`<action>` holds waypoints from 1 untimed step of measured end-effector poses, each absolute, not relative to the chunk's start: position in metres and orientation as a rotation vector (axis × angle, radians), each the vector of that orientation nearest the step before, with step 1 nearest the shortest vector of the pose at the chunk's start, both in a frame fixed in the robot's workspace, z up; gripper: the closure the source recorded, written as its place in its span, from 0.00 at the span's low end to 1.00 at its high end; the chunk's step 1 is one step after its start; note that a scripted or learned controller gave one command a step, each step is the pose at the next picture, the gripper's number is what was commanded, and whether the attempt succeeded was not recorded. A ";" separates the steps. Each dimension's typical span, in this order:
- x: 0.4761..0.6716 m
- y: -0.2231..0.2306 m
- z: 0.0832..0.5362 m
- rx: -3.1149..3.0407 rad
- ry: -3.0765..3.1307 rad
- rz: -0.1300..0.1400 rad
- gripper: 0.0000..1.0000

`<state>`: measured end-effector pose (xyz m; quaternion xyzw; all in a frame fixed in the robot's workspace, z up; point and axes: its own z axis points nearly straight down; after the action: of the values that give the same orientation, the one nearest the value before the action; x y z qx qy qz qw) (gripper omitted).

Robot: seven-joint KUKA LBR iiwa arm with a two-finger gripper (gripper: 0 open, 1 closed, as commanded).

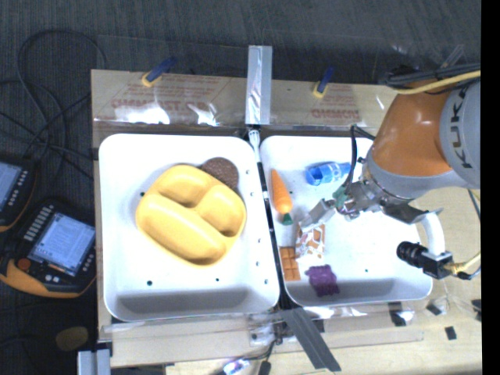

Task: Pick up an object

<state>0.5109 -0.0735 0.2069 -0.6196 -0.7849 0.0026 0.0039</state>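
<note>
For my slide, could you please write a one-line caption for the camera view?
KUKA arm's gripper hovering in the right bin near a carrot, blue bottle and purple block.

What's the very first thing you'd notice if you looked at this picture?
The big yellow bunch of bananas jumps out first; it lies across the middle of the left bin, with a brown round thing tucked behind it. Next is the robot's orange and grey arm, reaching over the right bin, where an orange carrot, a blue bottle and a purple thing lie.
</note>
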 end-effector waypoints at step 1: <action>0.571 -0.065 0.180 -1.600 -2.695 0.005 0.00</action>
<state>0.5708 -0.0650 0.1795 -0.5106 -0.8598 0.0015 0.0037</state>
